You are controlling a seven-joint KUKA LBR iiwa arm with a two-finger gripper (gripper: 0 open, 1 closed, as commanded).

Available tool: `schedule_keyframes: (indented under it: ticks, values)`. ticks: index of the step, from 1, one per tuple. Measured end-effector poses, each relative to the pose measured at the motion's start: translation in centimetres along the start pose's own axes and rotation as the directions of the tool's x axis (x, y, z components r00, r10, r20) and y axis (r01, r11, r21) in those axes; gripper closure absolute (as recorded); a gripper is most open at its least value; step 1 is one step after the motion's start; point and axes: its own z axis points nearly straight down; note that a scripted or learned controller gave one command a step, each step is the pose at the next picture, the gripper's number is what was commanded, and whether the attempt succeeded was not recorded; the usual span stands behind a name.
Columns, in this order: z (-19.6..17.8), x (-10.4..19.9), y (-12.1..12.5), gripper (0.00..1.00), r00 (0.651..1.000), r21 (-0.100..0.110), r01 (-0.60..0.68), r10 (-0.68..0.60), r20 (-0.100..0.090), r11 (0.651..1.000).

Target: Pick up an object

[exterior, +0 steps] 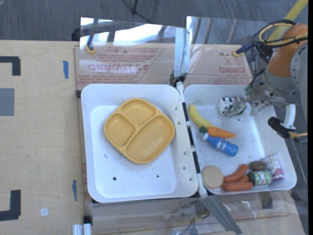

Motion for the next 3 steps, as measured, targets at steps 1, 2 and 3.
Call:
schedule_keyframes:
  ticks: [1, 2, 3]
  values:
    - [0.0, -0.4, -0.2, 0.00, 0.999, -0.001, -0.032, 0.032, -0.014, 0.999]
    - [0.3, 2.3, -0.3, 0.00, 0.994, 0.003, -0.103, 0.103, 0.021, 0.995]
    - [0.4, 3.6, -0.5, 0.00, 0.977, 0.011, -0.214, 0.214, 0.024, 0.977]
